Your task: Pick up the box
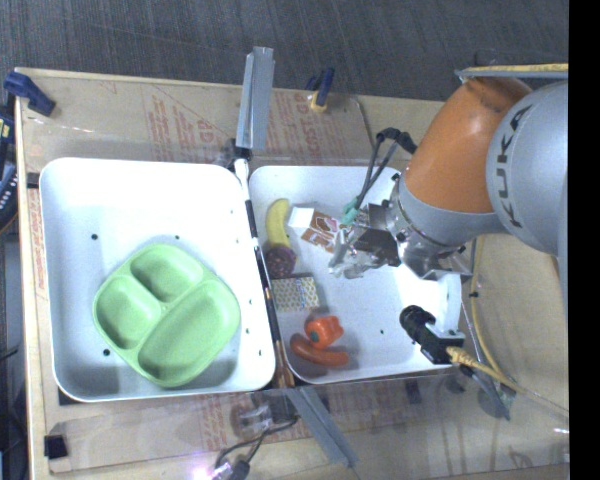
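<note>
Evidently the approach is being made: the gripper is being held just right of the box, which is lying beside the banana. Its opening cannot be told. Next, centring over the box is being called for.

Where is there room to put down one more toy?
Left bin: bare floor above and left of the green plate. Right bin: bare between the orange toy and its right wall. Crowded around the banana, box and gripper.
</note>
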You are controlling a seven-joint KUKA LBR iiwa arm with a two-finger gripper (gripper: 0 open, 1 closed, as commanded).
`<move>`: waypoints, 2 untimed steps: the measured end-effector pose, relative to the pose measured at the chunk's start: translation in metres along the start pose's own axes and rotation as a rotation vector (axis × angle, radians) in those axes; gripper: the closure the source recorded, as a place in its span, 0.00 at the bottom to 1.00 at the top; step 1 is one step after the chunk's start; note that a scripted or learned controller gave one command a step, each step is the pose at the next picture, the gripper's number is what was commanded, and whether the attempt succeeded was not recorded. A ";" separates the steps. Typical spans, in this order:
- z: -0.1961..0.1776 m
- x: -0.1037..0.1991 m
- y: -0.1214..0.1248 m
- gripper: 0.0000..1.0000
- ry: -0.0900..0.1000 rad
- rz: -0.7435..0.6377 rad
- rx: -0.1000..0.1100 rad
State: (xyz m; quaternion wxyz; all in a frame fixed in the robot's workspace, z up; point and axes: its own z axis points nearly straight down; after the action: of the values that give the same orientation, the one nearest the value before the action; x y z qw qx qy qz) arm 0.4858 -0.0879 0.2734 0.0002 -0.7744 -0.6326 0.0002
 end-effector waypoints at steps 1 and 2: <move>0.000 0.000 0.000 0.00 0.000 -0.001 0.000; 0.108 -0.055 0.029 0.00 0.000 -0.108 0.006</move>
State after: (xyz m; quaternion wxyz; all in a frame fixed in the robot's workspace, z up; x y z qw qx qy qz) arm 0.5035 -0.1476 0.1650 0.0023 -0.7390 -0.6736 0.0021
